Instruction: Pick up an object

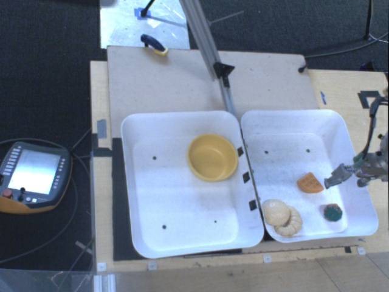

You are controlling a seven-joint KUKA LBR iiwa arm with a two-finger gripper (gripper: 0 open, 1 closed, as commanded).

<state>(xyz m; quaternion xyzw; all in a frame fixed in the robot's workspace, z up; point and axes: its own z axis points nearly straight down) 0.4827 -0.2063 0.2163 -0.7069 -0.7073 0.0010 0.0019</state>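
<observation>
You are looking down at a slant on a bench [267, 78] bearing two shallow white bins side by side. The left bin [152, 224] is holding a yellow bowl [212, 157], sitting upright near its upper right part, close to the wall shared with the right bin [285, 132]. In the right bin, three things are lying toward the near edge: an orange wedge-shaped piece [310, 183] in the middle right, a cream-coloured lump [282, 216] at the lower left corner, and a small dark green and red object [332, 212] at the lower right. The gripper [335, 178] is reaching in from the right edge and hanging over the right side of this bin, its tip just beside the orange wedge-shaped piece and above the small dark green and red object. You cannot tell from this view how the gripper is set, and nothing is showing in its grasp. Off the bench at far left, a handheld control pendant [33, 176] is lying on the dark floor, its screen lit.
</observation>
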